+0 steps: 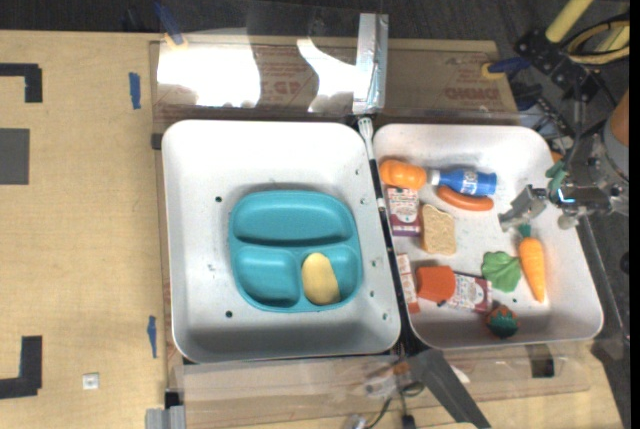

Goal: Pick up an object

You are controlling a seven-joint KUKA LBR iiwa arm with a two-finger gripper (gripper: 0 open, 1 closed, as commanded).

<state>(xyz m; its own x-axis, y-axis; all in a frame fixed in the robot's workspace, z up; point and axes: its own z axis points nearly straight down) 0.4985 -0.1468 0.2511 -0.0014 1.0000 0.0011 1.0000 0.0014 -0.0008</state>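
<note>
Dark carpet floor up top, then a cardboard-topped bench [80, 217] with two white bins side by side. Left bin [190, 217] has a teal tray [285, 217] in it, and a yellow potato-looking thing [320, 278] sits in the tray's near right compartment.

Right bin [575, 302] is where all the pickable stuff is: an orange piece [402, 174] and a blue bottle [466, 182] along the far side, a sausage [466, 201] just near of the bottle, a bread slice [438, 229] in the middle, a couple of small cartons [404, 210] by the left wall, a green leaf [501, 269], a carrot [533, 267] on the right, and a small red-green thing [502, 320] at the near edge.

The gripper [560, 192] comes in from the right and hovers over the bin's far right part, just far of the carrot. Can't tell if the jaws are wide or narrow, it's a blur of metal from this angle. Nothing visibly sits between them.

So task-wise I'd say nothing's picked yet. Everything looks to be lying in the bin. Carrot seems the closest candidate, but that's a guess. Lowering, closing and lifting are all left to do.
</note>
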